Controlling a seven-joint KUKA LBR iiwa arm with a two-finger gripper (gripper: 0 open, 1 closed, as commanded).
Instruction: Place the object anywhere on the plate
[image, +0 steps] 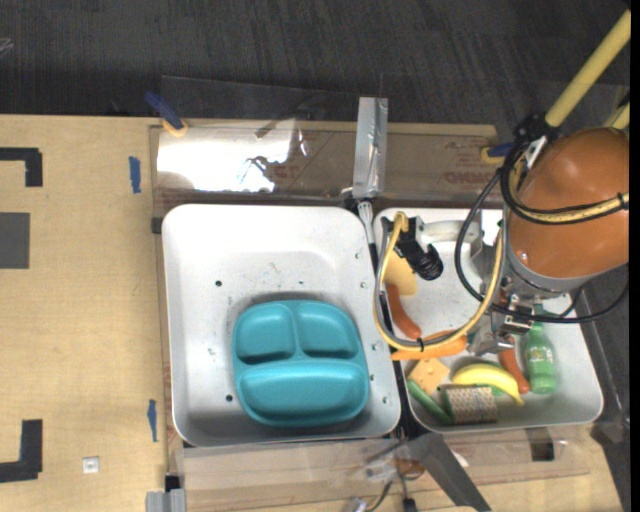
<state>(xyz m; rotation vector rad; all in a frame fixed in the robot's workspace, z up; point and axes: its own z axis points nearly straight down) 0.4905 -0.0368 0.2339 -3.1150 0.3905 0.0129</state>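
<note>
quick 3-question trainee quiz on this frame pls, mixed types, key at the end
1. True or false: the teal plate sits in the left bin.
2. Which bin is the arm positioned over? A) left bin B) right bin C) neither
3. Fill in: the plate has ___ compartments.

Key
1. True. It lies toward the bin's near side.
2. B. The arm hangs over the right bin, above the pile of objects such as the green bottle and the yellow item.
3. Three: two smaller ones at the far side, one wide one at the near side, with none of the objects on it.
</note>
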